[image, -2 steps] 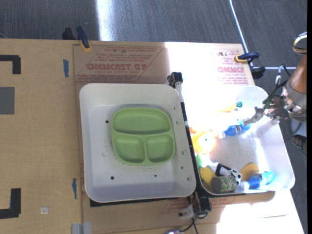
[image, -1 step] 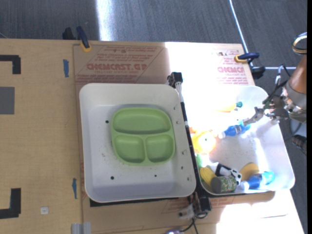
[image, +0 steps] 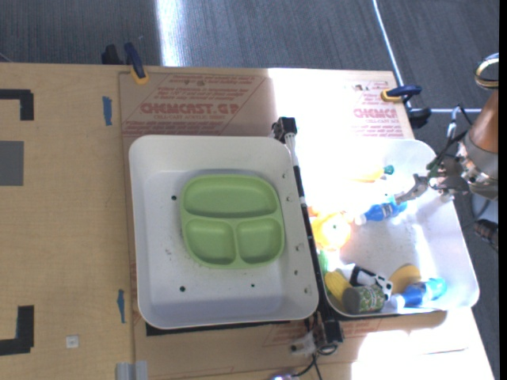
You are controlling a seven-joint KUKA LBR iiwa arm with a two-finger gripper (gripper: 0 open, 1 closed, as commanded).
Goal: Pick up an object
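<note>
Green three-compartment plate [image: 232, 219], smooth moulded plastic

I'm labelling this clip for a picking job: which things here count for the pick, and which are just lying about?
For the job:
- gripper, over the right bin
- blue bottle just beside it
- yellow toy
- the small objects heaped at the bin's near edge

Lying about:
- green divided plate in the left bin
- blue clamp
- cardboard sheet

I'm seeing my arm [image: 485, 125]: grey body, orange band up top, thin dark cables around the wrist, slim metal gripper [image: 413, 188].
</note>
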